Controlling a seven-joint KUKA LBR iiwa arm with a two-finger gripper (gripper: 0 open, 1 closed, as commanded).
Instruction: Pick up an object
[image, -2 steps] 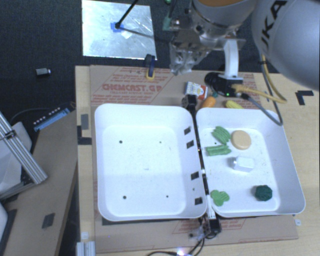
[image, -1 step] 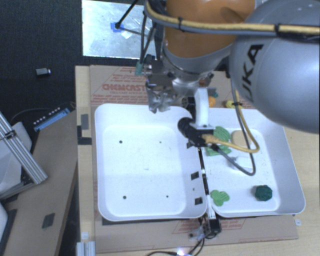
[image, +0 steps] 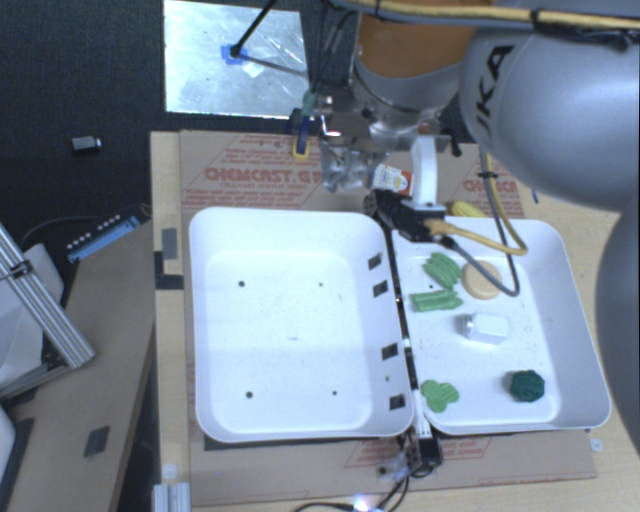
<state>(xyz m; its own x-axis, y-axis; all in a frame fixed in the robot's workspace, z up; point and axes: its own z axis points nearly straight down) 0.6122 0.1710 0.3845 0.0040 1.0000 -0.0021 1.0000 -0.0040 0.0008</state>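
- Nearest the camera, a light green piece (image: 439, 394) and a dark green lump (image: 527, 385) lie at the right bin's (image: 575, 300) front edge.
- A green pod (image: 436, 300), the likeliest pick, lies mid-bin, long axis roughly left-right, beside a tan disc (image: 483, 279) and white block (image: 487, 327).
- The hand (image: 345, 170) hangs beyond the bins; whether it is wide or narrow I cannot tell.
- Risk: crowded neighbours could deflect a descent, nudging the pod away.

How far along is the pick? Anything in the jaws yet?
Nothing looks picked yet. The gripper sits above the bins' top edge, and whether it holds anything I cannot tell. The green pieces, the tan disc, the white block and the dark green ball all lie in the right bin. The whole grasp remains.
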